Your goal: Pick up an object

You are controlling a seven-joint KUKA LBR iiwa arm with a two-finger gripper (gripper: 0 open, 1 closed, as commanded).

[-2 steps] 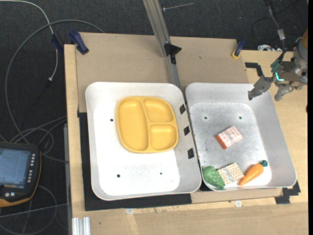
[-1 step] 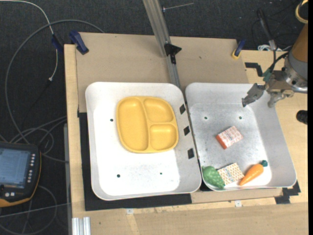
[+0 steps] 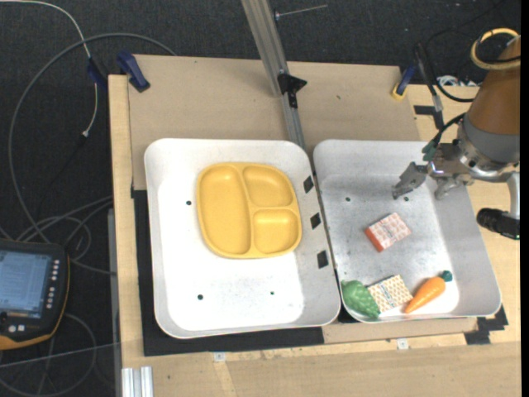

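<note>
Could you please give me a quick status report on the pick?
Two-finger gripper open, above right white bin, holding nothing. Small orange-red box lies nearest, untouched. Nothing between them.

A tan wooden bench (image 3: 215,98) stands on dark carpet (image 3: 50,164), with 2 blue clamps (image 3: 132,70) gripping its far edge. A slanted metal pole (image 3: 264,35) rises from the bench's middle. Thin cables (image 3: 50,23) trail across the carpet at left, near a handheld control pendant (image 3: 29,292) with a lit screen.
</note>
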